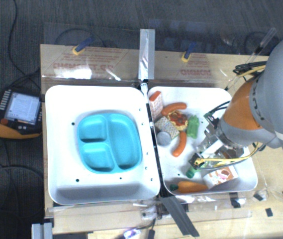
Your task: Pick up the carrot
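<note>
Gripper: My gripper (207,152) hangs low over the near right part of the right shallow white bin (233,96), reaching in from the right. I cannot tell from here how far open it is, and I see nothing held in it.
Carrot: The slim orange carrot (192,186) lies flat along the near wall of that bin, running left to right, tight against the edge.
Carrot to gripper: It is close to my gripper but apart from it, on the near-wall side and a little towards the view's left. A small green piece (190,173) lies between us.
Why it lies so: I judge that a long thing like this comes to rest where floor meets wall. That leaves little room on the wall side for a grasp.
Neighbour: A small white and red printed carton (221,175) sits just beside the carrot's right end and could get in my way.
Look-alikes: An orange-red sausage (174,107) near the far wall and a second sausage (180,143) nearer the middle share the carrot's colour, so I must not take either for it.
Left bin: The left shallow white bin (61,101) holds a light blue three-compartment plastic tray (109,141), well apart from all this.
</note>
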